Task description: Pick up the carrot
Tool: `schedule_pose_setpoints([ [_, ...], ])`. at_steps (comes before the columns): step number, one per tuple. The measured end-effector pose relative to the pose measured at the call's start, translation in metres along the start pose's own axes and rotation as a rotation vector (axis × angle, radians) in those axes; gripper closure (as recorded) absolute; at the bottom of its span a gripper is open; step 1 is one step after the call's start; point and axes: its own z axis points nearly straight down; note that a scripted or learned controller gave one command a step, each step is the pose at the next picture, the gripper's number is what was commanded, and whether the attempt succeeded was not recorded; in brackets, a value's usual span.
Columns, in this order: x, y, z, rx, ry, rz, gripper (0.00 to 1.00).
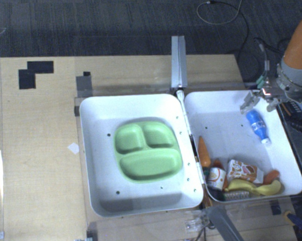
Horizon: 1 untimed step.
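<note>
bench (39,151): carrying two white bins side by side, a metal divider running between them.
left bin (102,198): holding a green sectioned plate (145,149), lying flat near the middle.
right bin (218,118): holding the clutter, mostly piling up in its near corner.
arm (298,55): reaching in from the right, hanging over the far right corner of the right bin.
gripper (260,98): hovering just above a blue bottle (257,125); can't tell if it's released or clenched, nothing visibly grasped.
banana (256,189): lying along the near wall, touching a printed carton (242,172).
carrot (203,154): lying against the left wall of the right bin, pointing lengthwise along the divider, near end touching a small can (215,178). Well apart from the gripper.
handling: I'm judging it light, stiff, smooth and tapered, so probably slipping if pinched at the thin tip.
grip spot: I'd be taking it across the thicker mid-body; wall clearance on one side is looking tight.
</note>
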Motion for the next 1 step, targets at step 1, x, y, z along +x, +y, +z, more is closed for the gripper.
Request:
schedule_pose_setpoints([
  [1,0.0787,0.0493,0.1036,0.0,0.001,0.028,0.0],
])
